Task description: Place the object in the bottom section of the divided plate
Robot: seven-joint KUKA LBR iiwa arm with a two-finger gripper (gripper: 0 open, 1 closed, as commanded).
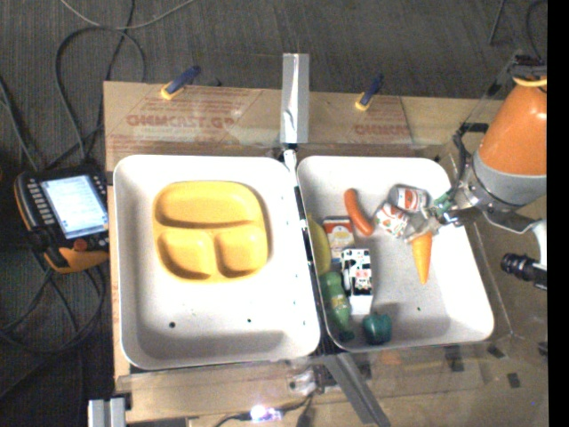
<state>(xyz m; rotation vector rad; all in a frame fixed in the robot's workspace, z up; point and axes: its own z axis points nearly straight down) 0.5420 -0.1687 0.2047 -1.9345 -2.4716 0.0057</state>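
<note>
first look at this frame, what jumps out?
The yellow divided plate lying alone in the left bin draws the eye first. Next comes the clutter in the right bin: an orange carrot, a red sausage, a cow-print carton and a green pepper. The gripper sits at that bin's upper right, against a crumpled packet.

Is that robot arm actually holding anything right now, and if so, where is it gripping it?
It cannot be told. The gripper sits against a crumpled white-and-red packet in the right bin, but whether the packet is held is unclear.
</note>
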